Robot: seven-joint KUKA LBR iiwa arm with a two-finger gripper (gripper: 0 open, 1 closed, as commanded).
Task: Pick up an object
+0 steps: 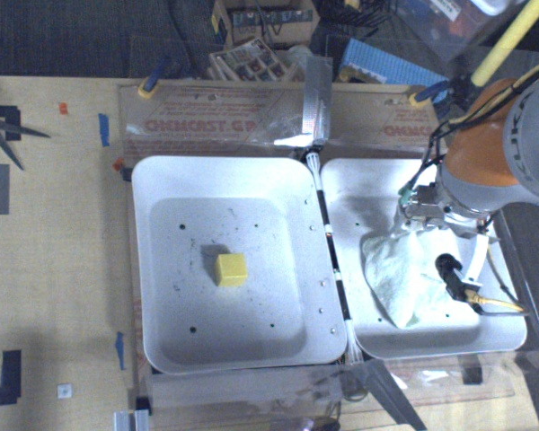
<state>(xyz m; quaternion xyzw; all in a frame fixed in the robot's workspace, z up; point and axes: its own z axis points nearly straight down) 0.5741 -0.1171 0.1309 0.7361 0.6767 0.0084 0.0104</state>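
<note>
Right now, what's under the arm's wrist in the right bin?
A crumpled white cloth lies in the right bin, directly below the gripper. The wrist covers the cloth's upper edge, so contact there is hidden. The yellow block sits apart in the left bin.

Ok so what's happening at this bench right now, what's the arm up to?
A grey robot arm with an orange band reaches in from the right and hangs over the right bin. Its gripper sits right at the top edge of a crumpled white cloth lying in that bin, apparently going for a pick. Whether the cloth is actually gripped can't be told from here. In the left bin, a small yellow block lies untouched near the middle.
</note>
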